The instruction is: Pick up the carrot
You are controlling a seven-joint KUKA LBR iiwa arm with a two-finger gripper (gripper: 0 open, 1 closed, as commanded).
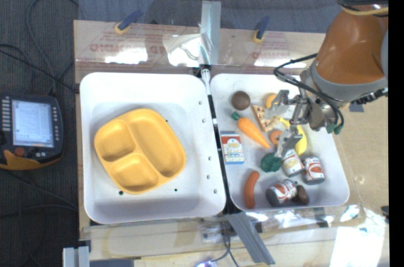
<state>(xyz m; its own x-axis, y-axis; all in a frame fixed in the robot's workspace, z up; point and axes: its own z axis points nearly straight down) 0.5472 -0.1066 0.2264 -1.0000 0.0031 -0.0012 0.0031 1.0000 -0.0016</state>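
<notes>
One carrot (253,132) lies in my right bin (341,180), near its dividing edge, long axis slanting toward the far-left corner; my gripper (291,124), jaws apart and empty, hangs just right of it.

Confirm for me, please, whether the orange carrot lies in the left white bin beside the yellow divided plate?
Not quite: the camera view shows the orange carrot in the right white bin, among the other toy foods. The yellow divided plate sits by itself in the left white bin.
</notes>
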